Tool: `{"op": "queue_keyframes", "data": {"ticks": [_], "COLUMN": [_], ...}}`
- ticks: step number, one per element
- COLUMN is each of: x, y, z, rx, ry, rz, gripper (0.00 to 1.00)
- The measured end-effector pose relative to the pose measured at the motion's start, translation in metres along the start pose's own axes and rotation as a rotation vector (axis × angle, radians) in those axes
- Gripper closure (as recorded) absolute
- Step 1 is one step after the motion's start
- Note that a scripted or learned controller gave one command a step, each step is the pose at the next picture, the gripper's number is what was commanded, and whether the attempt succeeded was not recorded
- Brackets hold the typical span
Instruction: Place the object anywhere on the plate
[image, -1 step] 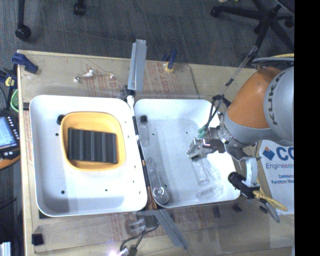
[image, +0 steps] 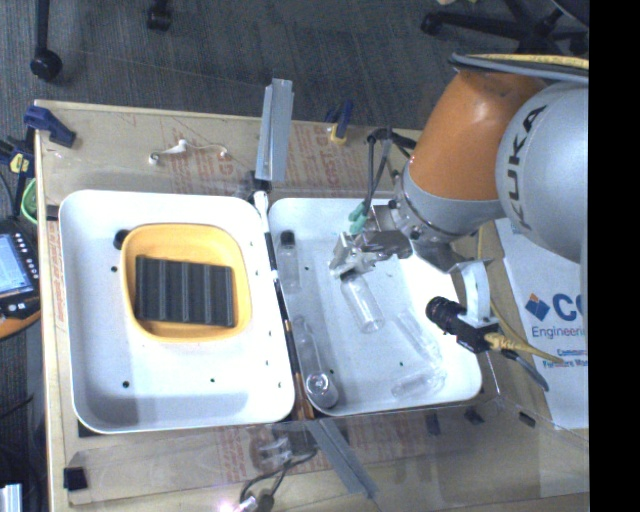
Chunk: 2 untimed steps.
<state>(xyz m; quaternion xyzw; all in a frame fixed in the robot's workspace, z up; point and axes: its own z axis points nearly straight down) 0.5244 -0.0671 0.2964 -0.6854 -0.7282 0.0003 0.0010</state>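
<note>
The camera view looks down on a wooden desk (image: 130, 135) with two white bins side by side. The left bin (image: 90, 380) has a yellow plate (image: 185, 240) in it, and a dark ridged block (image: 187, 292) lies flat on the plate, covering most of its middle. The right bin (image: 320, 225) has clear plastic things in it that are hard to see against the white. One looks like a small clear tube (image: 364, 305), lying flat near the middle of the bin. Another clear piece (image: 420, 378) lies near the bin's front right corner. The big grey arm (image: 520, 150) with the orange band comes in from the right and bends down over the right bin. Its pincer (image: 362, 245) hangs low, just above the top end of the clear tube, and I cannot tell how wide it is open or if it has hold of anything, because its metal parts blur together. The tube is probably the thing to pick up, since the pincer is right beside it. It is well apart from the plate, so nothing has been moved there yet. The arm is likely low like this so it can reach down and grab the tube.
</note>
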Motion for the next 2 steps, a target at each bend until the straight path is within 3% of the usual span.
{"op": "queue_keyframes", "data": {"ticks": [1,2], "x": [0.0613,0.0612], "y": [0.0657,0.0658], "z": [0.0759,0.0757], "rx": [0.005,0.004], "ry": [0.0,0.0], "rz": [-0.12,-0.121], "gripper": [1.0,0.0]}}
